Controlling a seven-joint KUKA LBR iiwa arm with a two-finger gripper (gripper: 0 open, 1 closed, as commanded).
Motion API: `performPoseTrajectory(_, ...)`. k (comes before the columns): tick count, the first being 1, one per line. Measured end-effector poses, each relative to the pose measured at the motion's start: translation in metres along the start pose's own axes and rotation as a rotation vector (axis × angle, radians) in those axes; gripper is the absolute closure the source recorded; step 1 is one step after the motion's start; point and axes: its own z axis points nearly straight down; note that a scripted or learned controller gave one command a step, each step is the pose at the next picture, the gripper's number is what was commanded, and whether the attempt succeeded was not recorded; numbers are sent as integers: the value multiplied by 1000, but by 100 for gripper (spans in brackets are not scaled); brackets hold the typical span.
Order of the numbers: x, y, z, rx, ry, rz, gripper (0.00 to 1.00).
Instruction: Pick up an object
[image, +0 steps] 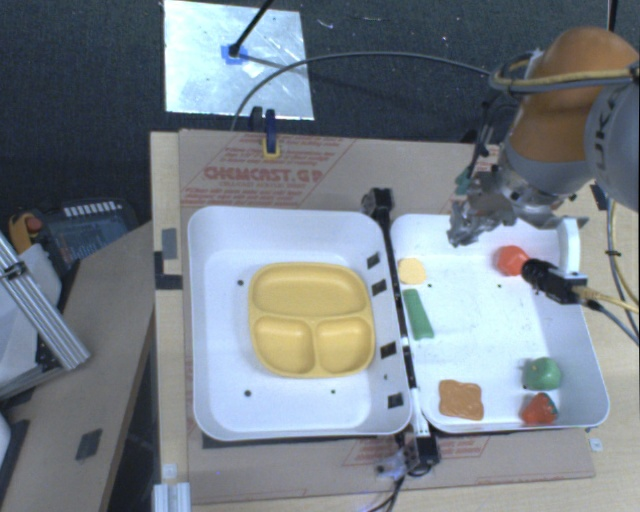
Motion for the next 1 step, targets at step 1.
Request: performPoseTrajectory(1, 43, -7, 5, 0, -1, 1, 100)
